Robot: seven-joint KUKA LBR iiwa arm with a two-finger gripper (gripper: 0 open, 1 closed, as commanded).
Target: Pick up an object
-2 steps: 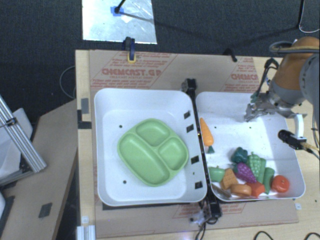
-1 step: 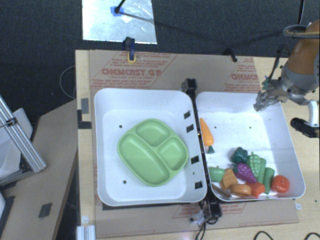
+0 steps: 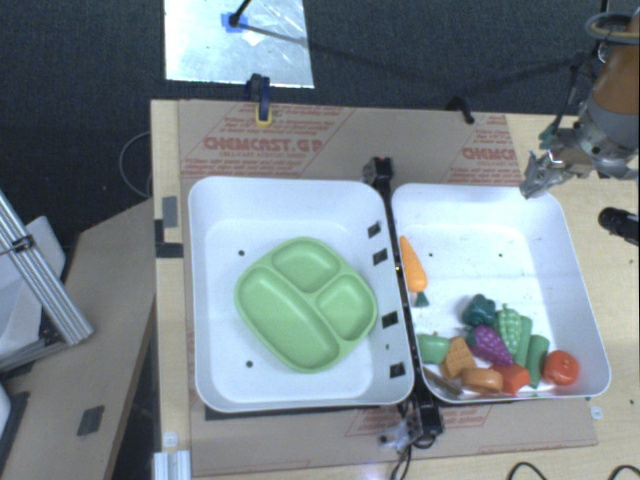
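Below and left of my gripper, toys crowd the bin; I'd target the lone carrot. Finger spacing: cannot tell.

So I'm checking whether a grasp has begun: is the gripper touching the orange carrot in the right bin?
Apart. The camera view shows the gripper at the right bin's far right corner, while the carrot lies by the bin's left wall, bare white floor between them.
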